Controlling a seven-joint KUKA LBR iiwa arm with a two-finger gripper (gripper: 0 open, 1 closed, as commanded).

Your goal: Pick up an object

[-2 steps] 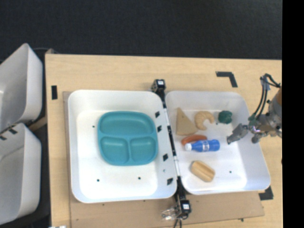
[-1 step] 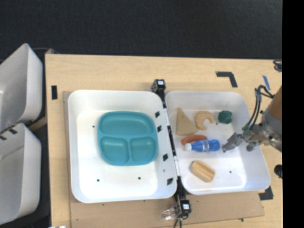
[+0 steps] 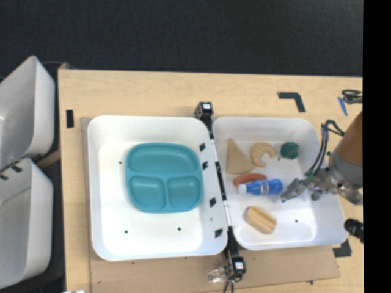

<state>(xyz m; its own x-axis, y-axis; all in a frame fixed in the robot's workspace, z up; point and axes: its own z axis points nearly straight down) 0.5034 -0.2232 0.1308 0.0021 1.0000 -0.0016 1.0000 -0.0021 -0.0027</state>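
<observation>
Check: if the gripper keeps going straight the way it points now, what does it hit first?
Most likely the blue bottle. The gripper points left across the right bin, with the bottle's near end just ahead. Its height above the bin floor is unclear, so it might pass over.

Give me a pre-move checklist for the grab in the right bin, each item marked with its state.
1. Pincer over the right bin: ok.
2. Nearest target, blue bottle, just left of the pincer tips: ok.
3. Bottle free of neighbours: not ok, the red sausage lies against it.
4. Pincer opening: cannot tell.
5. Anything held: cannot tell.
6. Bread roll and green ball apart from the bottle: ok.
</observation>
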